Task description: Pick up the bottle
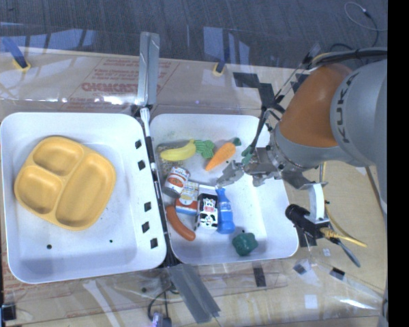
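The blue bottle [224, 213] lies in the right bin [273, 240], near its middle, lengthwise toward the front. A cow-patterned carton [207, 212] presses against the bottle's left side. My gripper [234, 168] hangs over the bin just behind and slightly right of the bottle's top end. It is open, with nothing between its fingers. One finger [225, 177] reaches down to the left, close to the bottle's tip.
Around the bottle the right bin also holds a banana [176, 152], a green toy [204, 146], a carrot [220, 155], a can [176, 180], a sausage [180, 224] and a dark green pepper [245, 243]. In the left bin [27, 257] lies a yellow divided plate [64, 181].
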